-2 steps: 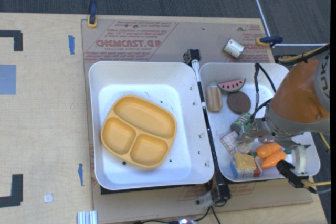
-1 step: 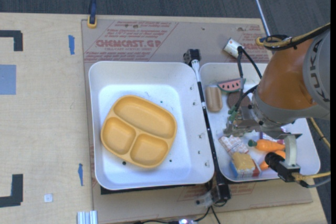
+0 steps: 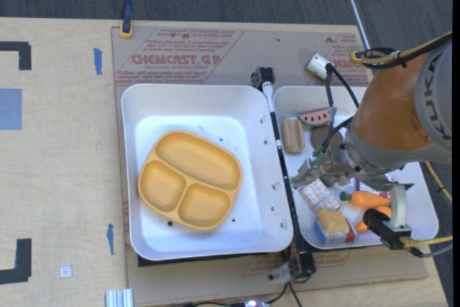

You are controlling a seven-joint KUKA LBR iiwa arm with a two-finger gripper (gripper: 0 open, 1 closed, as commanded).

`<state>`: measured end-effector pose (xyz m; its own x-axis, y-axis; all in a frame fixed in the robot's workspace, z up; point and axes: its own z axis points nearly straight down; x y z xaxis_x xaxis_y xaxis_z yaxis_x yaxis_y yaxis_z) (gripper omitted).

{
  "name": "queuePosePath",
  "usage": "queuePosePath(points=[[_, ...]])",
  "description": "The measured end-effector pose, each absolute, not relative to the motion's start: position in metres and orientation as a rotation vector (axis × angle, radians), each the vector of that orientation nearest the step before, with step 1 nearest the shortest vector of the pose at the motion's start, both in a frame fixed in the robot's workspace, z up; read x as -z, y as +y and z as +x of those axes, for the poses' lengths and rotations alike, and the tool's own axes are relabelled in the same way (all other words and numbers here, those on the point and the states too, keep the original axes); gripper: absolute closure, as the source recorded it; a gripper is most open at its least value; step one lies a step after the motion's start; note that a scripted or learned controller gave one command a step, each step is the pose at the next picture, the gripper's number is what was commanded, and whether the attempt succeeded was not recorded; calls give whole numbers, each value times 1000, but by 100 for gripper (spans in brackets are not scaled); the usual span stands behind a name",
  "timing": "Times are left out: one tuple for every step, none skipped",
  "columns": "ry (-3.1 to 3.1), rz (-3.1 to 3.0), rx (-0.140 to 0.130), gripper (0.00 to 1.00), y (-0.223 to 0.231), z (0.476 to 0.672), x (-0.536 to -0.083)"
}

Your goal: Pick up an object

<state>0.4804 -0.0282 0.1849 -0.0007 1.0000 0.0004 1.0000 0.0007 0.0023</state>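
A: Gripper (image 3: 321, 170) status?
B: Low in right bin (image 3: 424, 223); cannot tell its state, nothing seen held.
A: Objects?
B: Carrot (image 3: 370, 199), watermelon slice (image 3: 316, 116) in right bin; yellow tray (image 3: 189, 179) left.

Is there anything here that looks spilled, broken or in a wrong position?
Nothing stands out. The yellow plate lies flat in the left bin, and the toy foods, such as the watermelon slice, lie loose inside the right bin.
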Motion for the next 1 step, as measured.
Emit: queuePosePath(points=[[2220,2223,1,0,-93,479,-110]])
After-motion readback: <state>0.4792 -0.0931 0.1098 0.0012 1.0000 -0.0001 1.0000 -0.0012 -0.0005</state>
